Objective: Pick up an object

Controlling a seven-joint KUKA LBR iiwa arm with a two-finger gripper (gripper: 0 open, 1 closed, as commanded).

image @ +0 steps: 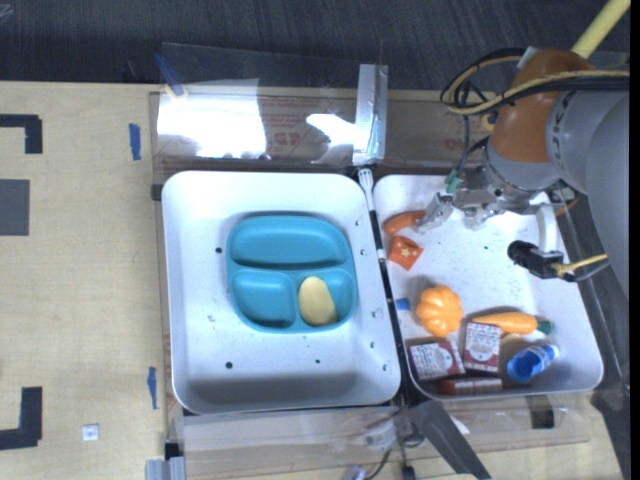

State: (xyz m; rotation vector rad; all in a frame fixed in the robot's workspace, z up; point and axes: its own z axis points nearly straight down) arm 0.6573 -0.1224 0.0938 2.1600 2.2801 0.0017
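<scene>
My gripper (456, 208) hangs over the far part of the right bin (480, 268), just right of a small orange piece (402, 222) near the bin's left wall. Nothing shows held in it. A red-orange packet (405, 254) lies just below that piece. Farther forward sit a small orange pumpkin (439, 310), a carrot (510, 322), two brown-and-red packets (432, 358) (482, 346) and a blue bottle (528, 362).
The left bin (190, 268) holds a blue divided plate (290, 268) with a yellow egg-shaped object (317, 300) in its lower right compartment. A black cable connector (530, 256) dangles from the arm over the right bin. A metal divider (370, 118) stands behind the bins.
</scene>
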